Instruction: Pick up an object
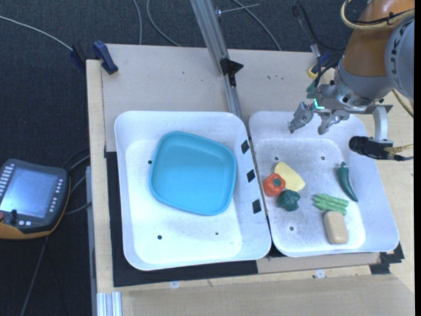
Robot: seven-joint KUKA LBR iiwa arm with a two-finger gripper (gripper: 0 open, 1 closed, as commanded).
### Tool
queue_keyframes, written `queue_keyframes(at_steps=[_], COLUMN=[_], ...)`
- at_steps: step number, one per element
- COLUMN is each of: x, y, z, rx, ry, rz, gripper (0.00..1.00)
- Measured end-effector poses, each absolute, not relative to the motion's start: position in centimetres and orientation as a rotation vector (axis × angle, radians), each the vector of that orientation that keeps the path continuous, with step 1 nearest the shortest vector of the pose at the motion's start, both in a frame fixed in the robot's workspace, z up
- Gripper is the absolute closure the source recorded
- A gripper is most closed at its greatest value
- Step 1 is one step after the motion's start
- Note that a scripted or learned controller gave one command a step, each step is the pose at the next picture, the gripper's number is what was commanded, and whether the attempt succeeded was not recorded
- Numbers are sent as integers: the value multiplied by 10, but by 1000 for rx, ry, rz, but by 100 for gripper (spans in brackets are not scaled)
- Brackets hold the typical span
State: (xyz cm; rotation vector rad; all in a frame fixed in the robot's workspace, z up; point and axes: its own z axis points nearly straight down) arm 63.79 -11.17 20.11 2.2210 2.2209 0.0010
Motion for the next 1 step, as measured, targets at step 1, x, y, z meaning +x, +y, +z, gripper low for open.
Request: queue_keyframes(at_steps=[1], x=[638], y=[-112], z=[201], rx=[2221], ry=[2221], rz=[1], gripper=[0])
